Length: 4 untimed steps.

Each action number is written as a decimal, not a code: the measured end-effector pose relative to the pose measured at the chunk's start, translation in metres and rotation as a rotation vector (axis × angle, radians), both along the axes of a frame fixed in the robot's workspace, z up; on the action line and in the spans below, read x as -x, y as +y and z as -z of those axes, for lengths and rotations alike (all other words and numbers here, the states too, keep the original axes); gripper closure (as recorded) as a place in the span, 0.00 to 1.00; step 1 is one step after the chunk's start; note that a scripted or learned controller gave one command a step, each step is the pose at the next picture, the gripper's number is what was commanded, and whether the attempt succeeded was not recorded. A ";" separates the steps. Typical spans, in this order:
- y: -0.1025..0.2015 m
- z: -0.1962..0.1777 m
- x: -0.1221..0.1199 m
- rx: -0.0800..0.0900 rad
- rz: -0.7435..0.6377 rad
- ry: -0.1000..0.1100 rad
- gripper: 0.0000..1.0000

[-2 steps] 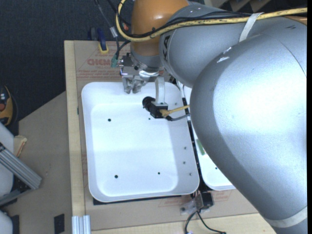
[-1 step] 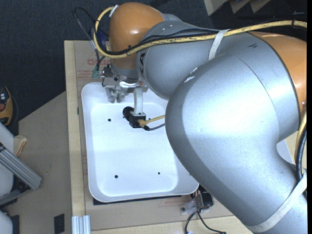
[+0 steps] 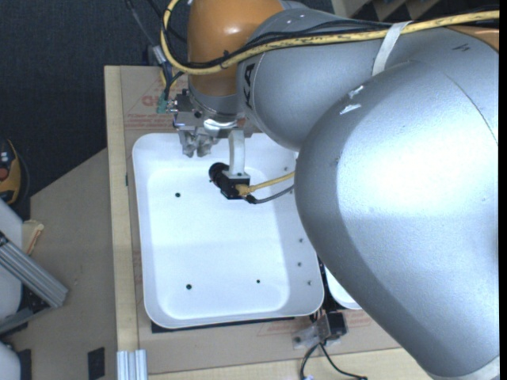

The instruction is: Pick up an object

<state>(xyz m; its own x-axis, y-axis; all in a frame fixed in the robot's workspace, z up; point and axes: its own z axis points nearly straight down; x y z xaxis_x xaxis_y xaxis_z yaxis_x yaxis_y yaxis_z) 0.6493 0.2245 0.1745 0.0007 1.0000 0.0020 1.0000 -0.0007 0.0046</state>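
The gripper [image 3: 192, 145] is seen at the 12 o'clock edge of the left bin [image 3: 158, 291], hanging low over the white floor just inside the far rim; whether it is spread or pressed together cannot be told, and nothing is seen held in it. No loose object can be made out on the visible floor of this bin, so the location of the task's thing cannot be stated (it may lie hidden beneath the arm [image 3: 396, 172], which covers the view from 1 to 5 o'clock). A black fitting with a tan cable [image 3: 269, 184] is noted near bin centre, toward 1 o'clock of it; it is judged to be part of the arm's own hardware, not a target. For the step in hand, a target should be confirmed before any closure is commanded, and the descent should be kept clear of the bin wall. The bin sits on a pale wooden counter [image 3: 119, 212]; dark carpeted floor [image 3: 63, 54] is seen at 10 o'clock, metal framing [image 3: 36, 271] at 8 o'clock.
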 end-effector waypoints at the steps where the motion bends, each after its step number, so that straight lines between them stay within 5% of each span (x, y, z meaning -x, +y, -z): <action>1: -0.052 -0.079 0.040 0.002 0.003 0.003 1.00; 2: 0.003 -0.033 0.010 0.001 -0.005 0.002 1.00; 3: 0.001 -0.047 0.011 0.001 -0.003 -0.001 1.00; 4: 0.000 -0.034 0.065 0.003 0.000 0.012 1.00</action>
